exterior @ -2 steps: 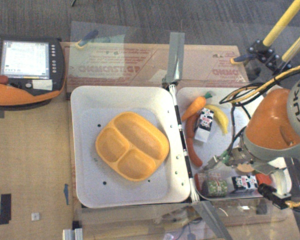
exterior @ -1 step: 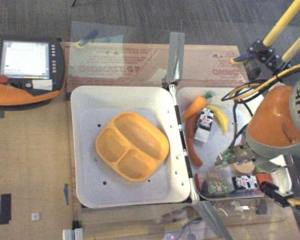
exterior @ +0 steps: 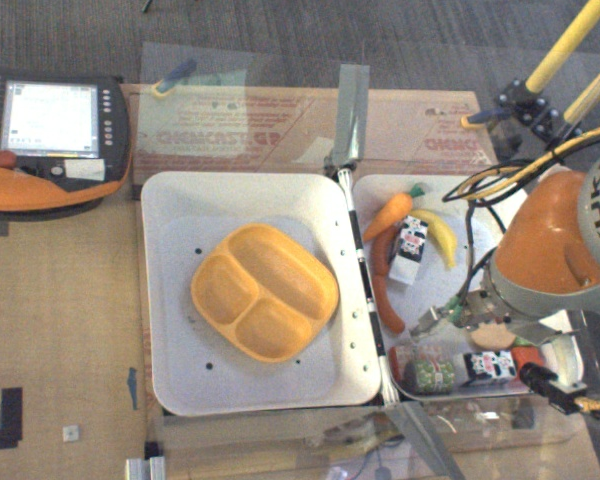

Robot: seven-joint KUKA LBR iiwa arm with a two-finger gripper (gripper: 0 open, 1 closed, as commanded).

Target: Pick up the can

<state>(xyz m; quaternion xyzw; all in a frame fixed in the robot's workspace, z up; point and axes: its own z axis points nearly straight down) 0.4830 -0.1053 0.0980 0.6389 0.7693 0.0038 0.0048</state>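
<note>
Right bin (exterior: pixel 450 183) — carrots (exterior: pixel 385 243), banana (exterior: pixel 438 233), can (exterior: pixel 432 373).

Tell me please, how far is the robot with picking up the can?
Done: the arm is over the right bin. In hand: nothing visibly held; the claw hangs above the can, which lies in the bin's near corner. Left: descend, grip, lift.

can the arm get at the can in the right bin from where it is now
Probably yes. The can lies on its side at the near edge of the right bin, open from above, and the end effector hovers just above it. A small carton beside it could crowd the grasp.
</note>
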